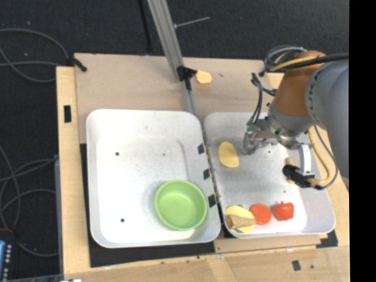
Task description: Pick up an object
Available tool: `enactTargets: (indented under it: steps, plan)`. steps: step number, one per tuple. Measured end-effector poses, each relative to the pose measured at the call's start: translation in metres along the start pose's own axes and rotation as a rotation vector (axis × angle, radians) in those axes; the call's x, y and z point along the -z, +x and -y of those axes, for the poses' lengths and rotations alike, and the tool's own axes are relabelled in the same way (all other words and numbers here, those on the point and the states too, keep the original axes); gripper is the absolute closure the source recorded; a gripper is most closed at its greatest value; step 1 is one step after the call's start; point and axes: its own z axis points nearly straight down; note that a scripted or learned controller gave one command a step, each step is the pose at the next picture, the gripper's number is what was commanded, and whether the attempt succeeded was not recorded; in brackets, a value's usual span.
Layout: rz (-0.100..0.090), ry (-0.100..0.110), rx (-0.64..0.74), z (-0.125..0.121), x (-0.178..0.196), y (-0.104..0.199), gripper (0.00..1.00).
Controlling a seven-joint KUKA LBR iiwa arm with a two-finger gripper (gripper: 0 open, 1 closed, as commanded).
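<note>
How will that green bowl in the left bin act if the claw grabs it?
The green bowl looks like thin plastic, so probably light and rigid. It sits upright with an open rim, so a rim pinch seems workable. Its smooth sides may let it slide across the left bin if nudged.

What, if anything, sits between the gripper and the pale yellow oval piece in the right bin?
Nothing visible. The gripper hangs just right of the pale yellow oval piece, with bare white floor of the right bin between them. The red pieces lie well away at the bin's near edge.
</note>
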Motion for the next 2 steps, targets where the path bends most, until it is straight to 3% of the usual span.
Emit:
enactTargets:
  steps: [2]
  plan:
    - [0.0,-0.004,0.0,0.002,0.101,0.0,1.0]
